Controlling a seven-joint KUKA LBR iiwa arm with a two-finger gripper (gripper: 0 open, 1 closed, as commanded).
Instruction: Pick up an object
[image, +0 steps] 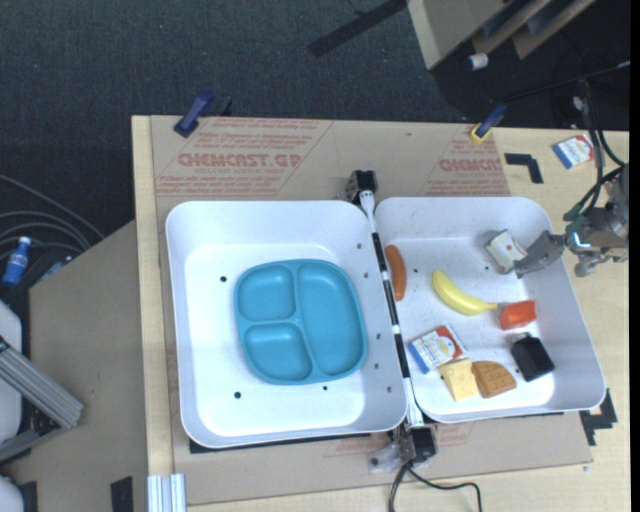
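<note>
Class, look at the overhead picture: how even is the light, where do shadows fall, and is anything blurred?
Camera view: light is even and soft, with no strong glare on the white bins; faint shadows sit under the blue plate and banana; the hand at the right looks slightly blurred; the rest is sharp.

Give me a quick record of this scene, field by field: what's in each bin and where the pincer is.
left bin: blue divided plate, three compartments
right bin: hot dog by the left wall; banana mid-bin; orange block; black block; small carton; cheese wedge beside a brown bread piece; small grey-white object
pincer: over the right bin's upper right, beside the grey-white object
pincer hold: cannot tell
</note>
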